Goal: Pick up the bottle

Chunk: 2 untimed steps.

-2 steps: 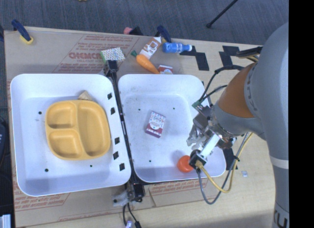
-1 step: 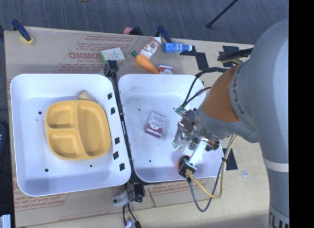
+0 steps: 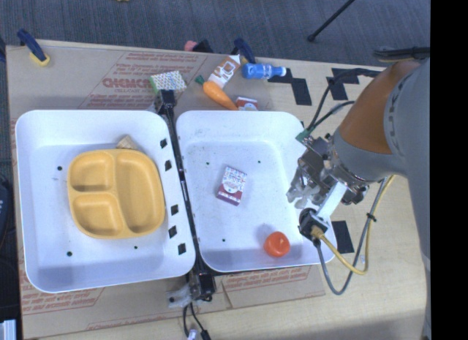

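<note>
Pincer [image 3: 301,189]: we see it at the right bin's [image 3: 241,123] right wall, on the grey arm [image 3: 380,134]; whether it is released or clenched we cannot tell.
Bottle [image 3: 262,72]: we find the blue bottle on its side on the bench, beyond the bin's far rim, well apart from the pincer, up and to its left.
Orange ball [image 3: 276,244]: just below-left of the pincer, inside the bin.
Small carton [image 3: 231,185]: left of the pincer, mid-bin.
Yellow tray [image 3: 115,192]: far left, in the other bin.
</note>
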Motion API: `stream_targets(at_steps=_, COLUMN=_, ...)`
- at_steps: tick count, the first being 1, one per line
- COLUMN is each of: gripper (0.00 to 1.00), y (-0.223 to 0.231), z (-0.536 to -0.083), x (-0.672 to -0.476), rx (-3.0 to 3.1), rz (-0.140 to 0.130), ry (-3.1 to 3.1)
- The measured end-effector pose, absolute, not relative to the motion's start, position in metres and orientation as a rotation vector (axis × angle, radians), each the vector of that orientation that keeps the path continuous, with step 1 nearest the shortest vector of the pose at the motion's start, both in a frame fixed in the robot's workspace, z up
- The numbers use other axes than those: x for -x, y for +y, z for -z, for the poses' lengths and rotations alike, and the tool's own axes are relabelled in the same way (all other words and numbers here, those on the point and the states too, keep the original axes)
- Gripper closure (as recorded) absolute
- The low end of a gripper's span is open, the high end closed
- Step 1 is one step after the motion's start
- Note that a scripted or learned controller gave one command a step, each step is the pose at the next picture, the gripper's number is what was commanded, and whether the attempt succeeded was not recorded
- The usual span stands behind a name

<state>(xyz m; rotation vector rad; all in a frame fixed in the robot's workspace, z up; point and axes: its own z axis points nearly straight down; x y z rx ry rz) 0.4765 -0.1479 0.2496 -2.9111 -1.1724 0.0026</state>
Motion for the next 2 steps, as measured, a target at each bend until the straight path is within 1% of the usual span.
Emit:
stream_targets(at_steps=1, gripper=1.00, y=-0.107, z=-0.208, x=-0.477, rx=2.699, rz=-0.005, ry=-1.597)
stream_targets(at_steps=2, gripper=1.00, y=-0.096, z=-0.181, x=-0.476, rx=2.458, rz=-0.005, ry=-1.947)
